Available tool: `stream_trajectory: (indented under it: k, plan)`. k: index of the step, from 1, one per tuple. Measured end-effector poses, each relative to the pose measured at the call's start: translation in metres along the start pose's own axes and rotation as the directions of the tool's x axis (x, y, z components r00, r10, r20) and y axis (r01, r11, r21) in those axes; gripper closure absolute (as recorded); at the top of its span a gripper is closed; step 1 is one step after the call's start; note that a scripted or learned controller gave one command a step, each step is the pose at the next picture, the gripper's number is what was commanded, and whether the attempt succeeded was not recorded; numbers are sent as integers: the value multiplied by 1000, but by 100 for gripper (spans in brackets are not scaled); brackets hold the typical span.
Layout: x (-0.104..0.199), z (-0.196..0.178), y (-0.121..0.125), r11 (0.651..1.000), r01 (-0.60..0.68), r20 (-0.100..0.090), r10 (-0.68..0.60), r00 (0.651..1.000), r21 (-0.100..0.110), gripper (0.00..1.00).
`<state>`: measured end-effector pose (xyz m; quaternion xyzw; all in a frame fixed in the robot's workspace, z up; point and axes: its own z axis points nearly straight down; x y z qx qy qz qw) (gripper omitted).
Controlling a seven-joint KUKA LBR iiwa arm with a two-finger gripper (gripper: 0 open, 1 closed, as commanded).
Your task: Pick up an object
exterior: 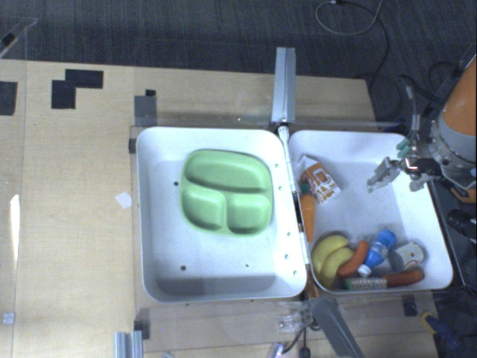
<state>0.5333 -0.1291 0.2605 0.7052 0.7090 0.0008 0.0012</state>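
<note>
Far to the left of the tool, a green divided tray point(226, 201) lies upside down in the left bin point(160, 274); it looks stiff, light and smooth, too broad to pinch except at its rim. Nearer the tool, in the right bin point(350, 151), a small orange-and-white packet point(319, 182) lies by the divider with a carrot point(307, 216) just below it. Below and left of the tool, two bananas point(333, 255) crowd against a red sausage-like toy point(355, 257), a blue-capped bottle point(378, 249), a grey piece point(408, 256) and another red sausage point(399, 278). The bananas are likely firm and curved, best taken across the middle; the packet is probably light and crushable. The tool point(389, 171) hovers over bare bin floor, fingers apart, gripping nothing.
</note>
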Motion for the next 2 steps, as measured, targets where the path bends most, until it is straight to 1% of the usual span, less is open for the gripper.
stream_trajectory:
  k: [1, 2]
  plan:
    - [-76, 84, -46, 981, -193, 0, 193, 981, 0, 0]
    - [-55, -32, -44, 999, -46, 2, 46, 999, -4, 0]
